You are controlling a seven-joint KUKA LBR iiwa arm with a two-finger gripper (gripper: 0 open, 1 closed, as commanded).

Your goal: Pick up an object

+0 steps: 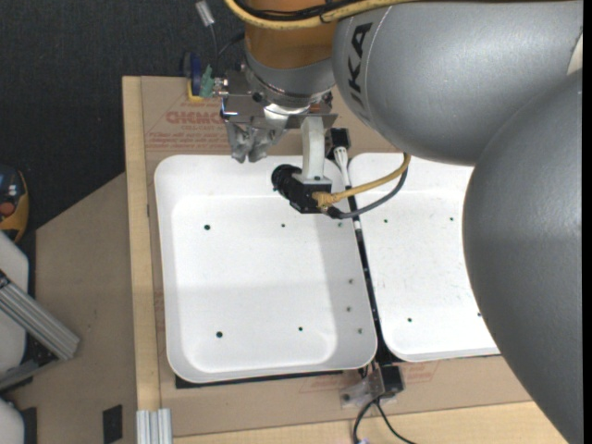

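Okay, reading what I can: red print on the brown board (139, 248) under the bins, up at the far edge, something starting "CHEM", and smaller lines below it that are too blurred for me to make out. On the grey arm (462, 72) I get part of the maker's lettering, a "KA" at the edge of the casing, just below the orange band (287, 12).

The arm comes in from the right and fills the upper right of my view, with the wrist pointing down over the far edge of the left bin (176, 248). The pincer (248, 148) hangs at that bin's far rim. I can't tell whether it's spread or pressed together; it's a blurred metal cluster from here, and I see nothing between its tips.

A black fitting (296, 189) with a yellowish cable (379, 185) sits just beside it, over the seam between the bins.

The left bin shows white floor with a few small dark dots. The right bin (435, 276) is partly hidden by the arm. I can't pick out any object to grab in either bin.
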